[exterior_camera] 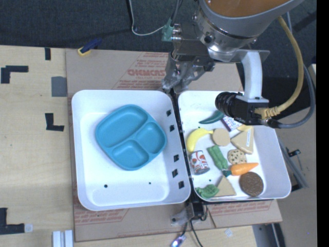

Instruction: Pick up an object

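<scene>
White bins (pixel 82 138) are sitting side by side while the grey arm is reaching in from the right.

Blue, the divided plate (pixel 131 136) is lying in the left bin, and everything else is being placed from it. To its right, across the wall between the bins, toy food is crowding the other bin: a banana (pixel 198 137) nearest the plate, a small can (pixel 200 161) below that, an orange carrot (pixel 243 168) farther right, and a brown round cookie (pixel 251 183) farthest off. Above the plate's upper right, the gripper (pixel 172 85) is hanging over the top of that wall, touching none of these things; whether its tips are spread or pressed together, I cannot tell.
</scene>
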Robot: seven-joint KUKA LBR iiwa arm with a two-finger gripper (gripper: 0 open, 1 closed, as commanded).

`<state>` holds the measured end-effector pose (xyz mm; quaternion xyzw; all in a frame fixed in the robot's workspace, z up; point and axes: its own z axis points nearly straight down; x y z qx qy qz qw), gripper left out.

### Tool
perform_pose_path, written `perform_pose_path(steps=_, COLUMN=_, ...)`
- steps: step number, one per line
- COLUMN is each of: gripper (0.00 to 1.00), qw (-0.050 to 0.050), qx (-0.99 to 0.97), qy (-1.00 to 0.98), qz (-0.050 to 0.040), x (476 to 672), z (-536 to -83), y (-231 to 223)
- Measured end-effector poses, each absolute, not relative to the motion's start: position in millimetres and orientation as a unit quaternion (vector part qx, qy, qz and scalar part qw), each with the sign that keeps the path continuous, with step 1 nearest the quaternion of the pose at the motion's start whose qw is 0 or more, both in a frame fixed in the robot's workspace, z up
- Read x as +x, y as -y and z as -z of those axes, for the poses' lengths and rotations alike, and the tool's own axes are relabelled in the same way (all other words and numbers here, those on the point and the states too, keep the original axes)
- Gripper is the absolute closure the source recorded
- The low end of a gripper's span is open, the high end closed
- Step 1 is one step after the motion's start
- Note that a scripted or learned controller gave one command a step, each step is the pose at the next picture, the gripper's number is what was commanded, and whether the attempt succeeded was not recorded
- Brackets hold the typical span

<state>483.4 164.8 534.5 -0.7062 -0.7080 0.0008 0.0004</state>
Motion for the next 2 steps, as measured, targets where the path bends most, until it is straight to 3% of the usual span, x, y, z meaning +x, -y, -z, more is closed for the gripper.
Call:
perform_pose_path(steps=1, gripper=1.00, qw=0.001, qx=-0.704, qy=0.710, qz=-0.0018, x=482.7, z=-518.5, y=-234.2)
perform_pose_path(steps=2, gripper=1.00, qw=0.001, qx=-0.709, qy=0.705, qz=-0.0035, x=483.6, z=-479.5, y=-154.8)
